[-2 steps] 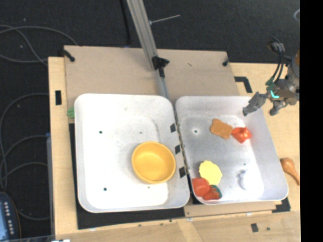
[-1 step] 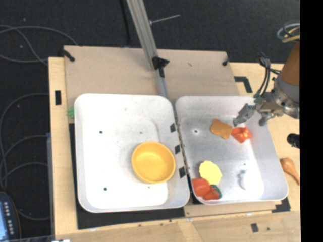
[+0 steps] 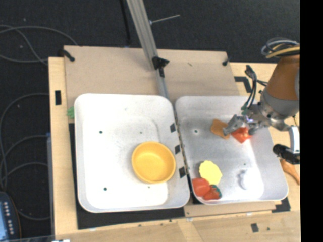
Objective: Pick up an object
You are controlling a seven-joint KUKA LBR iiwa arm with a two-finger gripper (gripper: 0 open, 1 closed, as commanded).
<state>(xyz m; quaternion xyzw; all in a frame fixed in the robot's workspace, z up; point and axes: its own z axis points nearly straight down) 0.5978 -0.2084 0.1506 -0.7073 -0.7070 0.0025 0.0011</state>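
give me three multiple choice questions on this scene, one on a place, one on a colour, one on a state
1. Where does the yellow bowl sit?
A. in the left bin
B. in the right bin
C. on the bench outside both bins

2. What colour is the object right at the pincer?
A. blue
B. red
C. green

3. How does the bowl stand?
A. upside down
B. on its side
C. upright, opening upward

Answers:
1. A: the bowl rests in the left bin, toward its right half.
2. B: a red object lies in the right bin just under the pincer, with an orange-brown block to its left; whether it is gripped cannot be told.
3. C: its rim and hollow inside face the camera.
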